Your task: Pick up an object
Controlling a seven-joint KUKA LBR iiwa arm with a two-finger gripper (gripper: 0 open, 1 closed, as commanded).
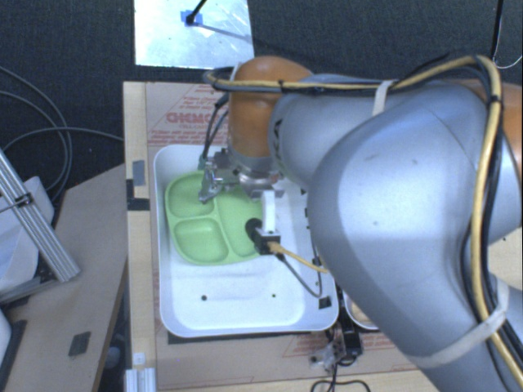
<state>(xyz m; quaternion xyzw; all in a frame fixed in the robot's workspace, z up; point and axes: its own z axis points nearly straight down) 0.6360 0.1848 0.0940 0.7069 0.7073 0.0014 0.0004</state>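
Grey arm (392,211) comes in from the right and covers most of the right half of the view, w/ yellow and black cables strapped along it by white ties. Orange band (257,104) sits above the wrist, over the far part of the left bin (237,321). Gripper (214,180) hangs down from the wrist into that bin, its metal tip right over the far compartment of the green tray (204,231). Can't tell how the gripper is set; tip is small and partly lost against the tray, and nothing shows as lifted.

Green tray is a divided plastic plate w/ several compartments, lying flat in the far half of the left bin, close to the bin's left wall. Its right part is hidden under the wrist hardware. A white bracket (270,211) w/ a black fitting (260,237) hangs off the wrist just right of the gripper, over the tray's right side; a yellow cable runs from it toward the near right.

Near half of the left bin shows bare white floor w/ a couple of small dark dots. Right bin is mostly hidden by the arm.

Bins rest on a brown cardboard sheet (176,109) w/ red print. Far left, a shiny foil-like sheet (192,23) lies on dark cloth. An aluminium rail (33,219) stands at the left edge
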